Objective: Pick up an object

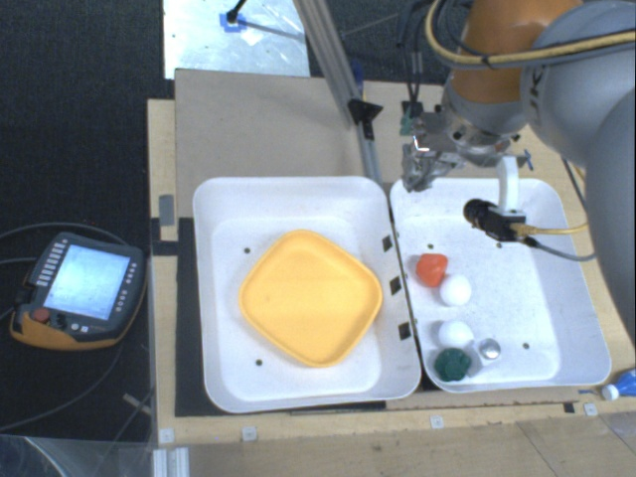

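Note:
The right bin (pixel 556 306) holds a small red-orange object (pixel 431 268), two white balls (pixel 455 290) (pixel 455 333), a dark green object (pixel 454 364) and a small silver piece (pixel 488 349), all near its left and front side. My gripper (pixel 417 179) hangs over the far left corner of this bin, well behind the red-orange object. Nothing shows between its fingertips. A yellow square plate (pixel 310 296) lies in the left bin (pixel 224 266).
A black cable fitting (pixel 492 217) with a yellow lead hangs over the right bin's back part. A grey pole (pixel 333 58) slants down to the bins' far edge. A teach pendant (pixel 79 288) lies on the floor at left.

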